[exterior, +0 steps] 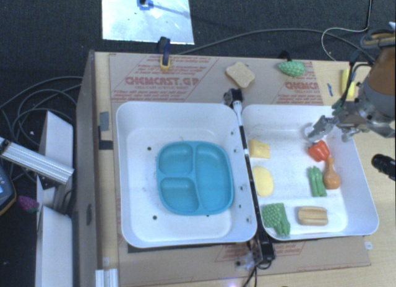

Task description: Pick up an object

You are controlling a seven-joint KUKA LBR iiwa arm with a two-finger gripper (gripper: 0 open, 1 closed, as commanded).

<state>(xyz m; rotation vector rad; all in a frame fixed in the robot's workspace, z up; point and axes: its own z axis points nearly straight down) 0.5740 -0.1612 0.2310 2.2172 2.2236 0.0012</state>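
Pick not done: hand (315,129) hovers low over right bin (365,218), just above red pepper (319,150); nothing visibly held, finger spread unclear, cannot tell. Grasp and lift left. Left bin (133,156) holds blue divided plate (194,177). Cardboard-covered desk (185,75); dark floor, cables around.

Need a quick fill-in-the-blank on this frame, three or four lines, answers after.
1. The blue divided tray lies in the ____ bin.
2. The gripper hovers over the ____ bin.
3. The toy hot dog lies to the ____ of the green bumpy toy.
4. The bread slice lies on the ____, outside both bins.

Answers: left; right; right; cardboard
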